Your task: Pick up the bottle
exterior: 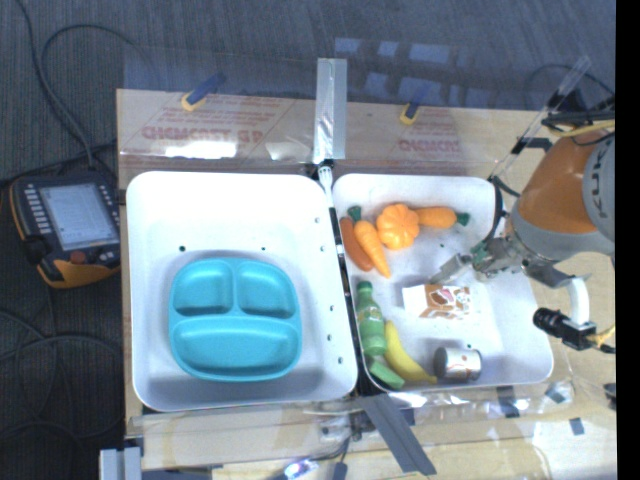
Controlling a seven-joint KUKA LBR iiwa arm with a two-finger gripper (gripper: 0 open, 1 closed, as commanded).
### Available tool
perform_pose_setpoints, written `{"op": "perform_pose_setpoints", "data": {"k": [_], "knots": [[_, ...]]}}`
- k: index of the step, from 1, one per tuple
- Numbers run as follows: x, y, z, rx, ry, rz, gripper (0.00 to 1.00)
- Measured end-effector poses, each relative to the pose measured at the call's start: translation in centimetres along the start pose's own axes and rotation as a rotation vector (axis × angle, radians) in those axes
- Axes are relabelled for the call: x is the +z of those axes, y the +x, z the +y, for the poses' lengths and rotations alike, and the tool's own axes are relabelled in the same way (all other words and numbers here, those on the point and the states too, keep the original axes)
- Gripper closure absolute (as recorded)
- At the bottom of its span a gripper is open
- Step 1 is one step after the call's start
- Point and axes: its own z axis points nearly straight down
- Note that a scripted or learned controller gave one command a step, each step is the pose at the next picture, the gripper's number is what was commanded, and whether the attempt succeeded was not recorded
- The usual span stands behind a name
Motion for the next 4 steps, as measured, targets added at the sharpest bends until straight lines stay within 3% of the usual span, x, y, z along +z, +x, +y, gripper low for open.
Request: {"op": "perform_pose_setpoints", "data": {"k": [1,2,3,4], "knots": [[-0.1,2.3,-6.4,-0.183,0.001,-0.009,0.0],[0.1,8.6,-2.3,-0.151,0.004,-0.005,0.0],[-3.0,10.9,-0.1,-0.287,0.021,0.007,0.0],[0.1,10.4,-1.7,0.039,0.006,-0.005,0.0]]}}
